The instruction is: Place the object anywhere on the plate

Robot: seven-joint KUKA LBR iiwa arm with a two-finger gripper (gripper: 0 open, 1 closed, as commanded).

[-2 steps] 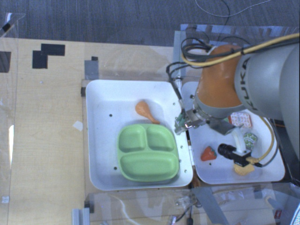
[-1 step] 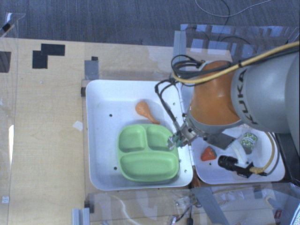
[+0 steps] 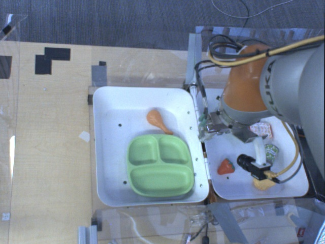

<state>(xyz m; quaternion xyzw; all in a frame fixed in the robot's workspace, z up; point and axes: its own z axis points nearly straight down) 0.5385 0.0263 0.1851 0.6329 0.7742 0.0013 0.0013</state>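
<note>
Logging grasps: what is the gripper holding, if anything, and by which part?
Cannot be told: the grey arm covers the gripper above the right white bin.

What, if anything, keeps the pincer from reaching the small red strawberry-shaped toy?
Probably nothing, so likely yes: the small red strawberry-shaped toy lies uncovered in the white bin, with bare floor around it, and the pincer hangs near it by the bin's edge.

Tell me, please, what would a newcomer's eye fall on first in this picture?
The big grey arm, with its orange band, looms over the right bin. In the left bin lies a bright green divided plate, with an orange toy by its far rim. A small red item sits in the right bin.
</note>
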